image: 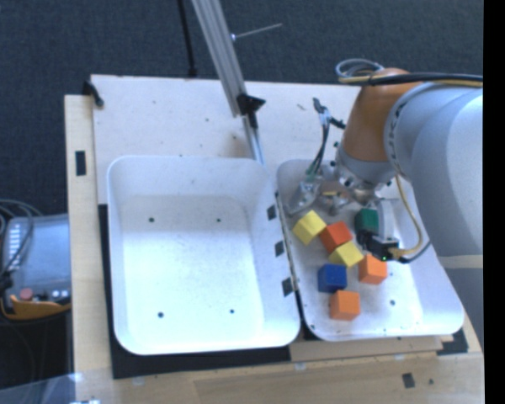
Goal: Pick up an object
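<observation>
Several small blocks lie in the right bin (421,310): a yellow block (309,226), an orange-red block (336,235), a second yellow block (348,253), an orange block (371,269), a blue block (332,278) and another orange block (344,305). A green block (367,220) sits close under the wrist. My gripper (324,194) hangs low over the far end of that bin, just above the yellow and orange-red blocks. The wrist and its cables hide the gripper's tip.
The left bin (194,251) lies beside the right one, their rims meeting at mid-bench. A slanted metal pole (223,53) rises from the bench behind the bins. The grey arm with its orange band (374,124) covers the far right of the bench.
</observation>
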`<state>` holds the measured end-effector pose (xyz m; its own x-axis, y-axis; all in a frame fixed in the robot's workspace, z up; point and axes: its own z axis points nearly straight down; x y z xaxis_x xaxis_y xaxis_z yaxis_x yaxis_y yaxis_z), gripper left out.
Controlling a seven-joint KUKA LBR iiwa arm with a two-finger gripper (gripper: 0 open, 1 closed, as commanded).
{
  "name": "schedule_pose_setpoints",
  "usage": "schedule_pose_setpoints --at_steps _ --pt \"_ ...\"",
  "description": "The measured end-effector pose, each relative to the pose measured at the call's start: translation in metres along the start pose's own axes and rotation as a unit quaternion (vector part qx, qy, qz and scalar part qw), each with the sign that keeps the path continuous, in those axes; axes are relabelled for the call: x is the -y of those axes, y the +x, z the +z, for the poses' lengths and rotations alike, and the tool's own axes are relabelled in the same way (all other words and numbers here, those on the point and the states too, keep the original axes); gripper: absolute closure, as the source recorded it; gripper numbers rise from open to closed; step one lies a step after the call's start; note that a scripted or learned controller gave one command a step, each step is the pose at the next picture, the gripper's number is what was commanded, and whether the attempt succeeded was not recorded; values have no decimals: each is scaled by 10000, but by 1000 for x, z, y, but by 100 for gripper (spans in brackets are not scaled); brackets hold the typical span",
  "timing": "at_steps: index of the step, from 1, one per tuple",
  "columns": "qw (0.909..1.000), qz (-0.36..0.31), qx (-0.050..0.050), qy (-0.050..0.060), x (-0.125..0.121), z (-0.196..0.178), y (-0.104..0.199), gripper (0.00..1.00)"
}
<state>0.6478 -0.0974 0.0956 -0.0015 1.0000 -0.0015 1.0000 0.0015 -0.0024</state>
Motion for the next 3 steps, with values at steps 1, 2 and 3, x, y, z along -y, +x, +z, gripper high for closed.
schedule_pose_setpoints --at_steps 1,2,3 --pt "10000 12 -4 -32 -2 -14 -1 100" --pt "10000 7 -1 -52 -2 -79 -3 100" --pt "10000 -11 0 -49 -4 -134 -5 100"
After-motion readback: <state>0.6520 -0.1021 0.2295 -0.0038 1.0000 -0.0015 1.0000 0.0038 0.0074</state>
